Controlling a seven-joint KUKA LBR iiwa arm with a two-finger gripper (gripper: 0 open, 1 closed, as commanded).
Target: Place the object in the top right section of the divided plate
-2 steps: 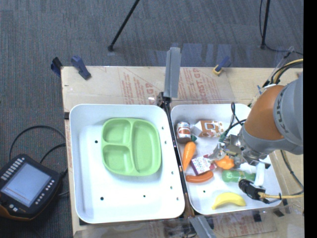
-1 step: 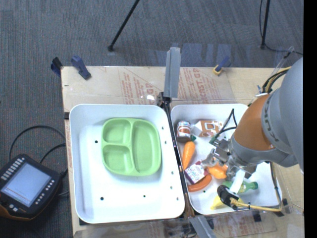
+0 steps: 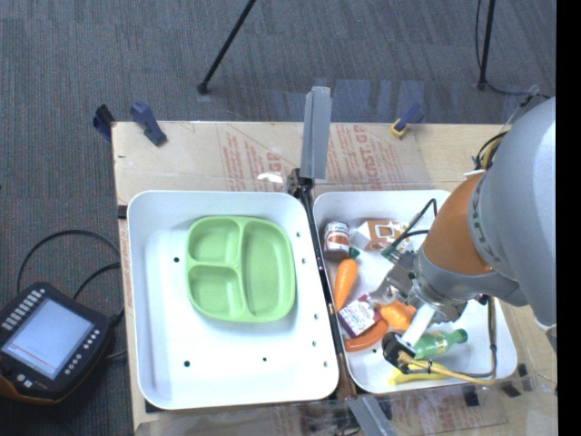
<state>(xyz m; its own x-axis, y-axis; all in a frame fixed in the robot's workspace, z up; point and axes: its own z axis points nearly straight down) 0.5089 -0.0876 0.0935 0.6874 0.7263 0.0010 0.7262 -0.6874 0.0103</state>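
Note:
A light green divided plate lies in the left bin, with two small sections on its left and one long section on its right. Nothing lies in any section. My gripper is low in the right bin, right over a small orange item among the toy foods. The arm hides the contact, so a grasp cannot be confirmed.
The right bin holds a carrot, a brown can, a small carton, a red packet, a red sausage and a green bottle. A grey post stands behind the divider between the bins.

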